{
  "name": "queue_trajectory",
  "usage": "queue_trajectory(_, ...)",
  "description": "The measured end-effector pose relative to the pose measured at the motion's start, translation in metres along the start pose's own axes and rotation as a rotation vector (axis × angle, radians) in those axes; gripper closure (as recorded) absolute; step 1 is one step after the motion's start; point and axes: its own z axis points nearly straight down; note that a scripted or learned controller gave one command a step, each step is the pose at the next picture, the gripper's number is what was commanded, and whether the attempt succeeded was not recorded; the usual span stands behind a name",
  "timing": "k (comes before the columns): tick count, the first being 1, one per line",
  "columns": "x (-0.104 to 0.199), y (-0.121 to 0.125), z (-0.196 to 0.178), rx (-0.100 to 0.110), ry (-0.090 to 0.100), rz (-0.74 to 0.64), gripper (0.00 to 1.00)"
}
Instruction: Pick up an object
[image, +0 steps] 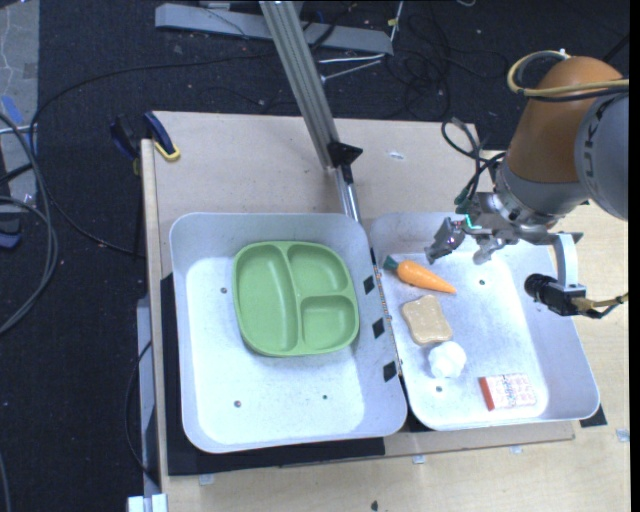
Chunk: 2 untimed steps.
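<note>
We see an orange carrot (426, 277), tapered with a green stem end, lying in the right bin (560, 385) at centre right of the frame. Our gripper (462, 243) hovers just above it, fingers parted, holding nothing.

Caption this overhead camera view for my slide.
Gripper hovers above right bin holding carrot, bread slice; green divided plate sits left.
</note>
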Motion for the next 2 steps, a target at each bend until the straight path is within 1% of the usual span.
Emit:
queue_trajectory(1,0.0,0.001,-0.001,-0.003,-0.001,0.0,0.0)
queue_trajectory(2,0.002,-0.003,0.042,0.0,-0.001,0.001,0.0)
